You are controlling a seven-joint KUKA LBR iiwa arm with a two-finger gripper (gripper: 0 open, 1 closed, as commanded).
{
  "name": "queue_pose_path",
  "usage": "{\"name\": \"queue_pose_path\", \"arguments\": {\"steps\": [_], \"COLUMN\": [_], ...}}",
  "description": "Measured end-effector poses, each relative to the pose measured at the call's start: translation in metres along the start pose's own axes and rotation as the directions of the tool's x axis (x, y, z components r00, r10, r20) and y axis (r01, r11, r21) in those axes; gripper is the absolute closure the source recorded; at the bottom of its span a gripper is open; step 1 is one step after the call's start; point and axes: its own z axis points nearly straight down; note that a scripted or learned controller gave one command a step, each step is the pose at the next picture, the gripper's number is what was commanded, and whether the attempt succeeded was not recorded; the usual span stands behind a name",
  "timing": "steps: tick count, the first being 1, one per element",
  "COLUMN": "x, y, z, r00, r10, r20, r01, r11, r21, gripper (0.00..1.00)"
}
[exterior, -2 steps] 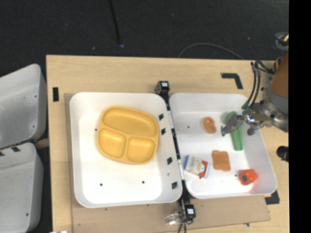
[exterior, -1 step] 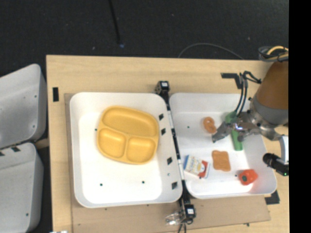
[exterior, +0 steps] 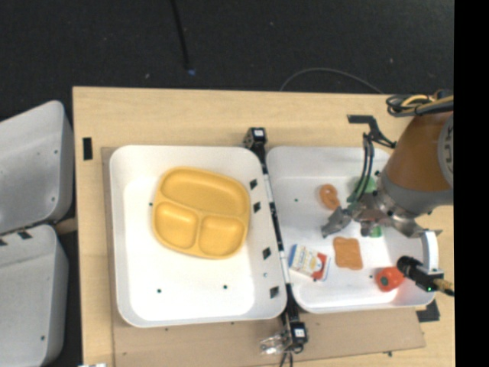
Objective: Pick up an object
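Observation:
In the right bin (exterior: 306,167) lie a small orange piece (exterior: 329,196), a brown toast-like slab (exterior: 348,253), a white, red and blue carton (exterior: 308,262) and a red round item (exterior: 390,279). My gripper (exterior: 342,222) hangs low over the middle of this bin, between the orange piece and the brown slab, just above the slab's upper edge. A green object (exterior: 366,183) shows partly behind the wrist. Nothing can be seen held by the gripper.
The left bin (exterior: 137,281) holds a yellow divided plate (exterior: 202,211). A metal divider with clips (exterior: 269,220) runs between the bins. Black cables (exterior: 374,140) trail at the right bin's far right corner, beside the arm (exterior: 419,170).

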Motion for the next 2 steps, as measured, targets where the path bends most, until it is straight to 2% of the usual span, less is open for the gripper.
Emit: {"name": "queue_pose_path", "arguments": {"steps": [1, 2], "x": [-0.002, -0.003], "y": [0.001, 0.003], "z": [0.046, 0.032], "r00": [1.000, 1.000], "r10": [0.000, 0.005], "r20": [0.002, 0.002], "r01": [0.000, -0.005], "r11": [1.000, 1.000], "r21": [-0.006, -0.013], "gripper": [0.00, 1.00]}}
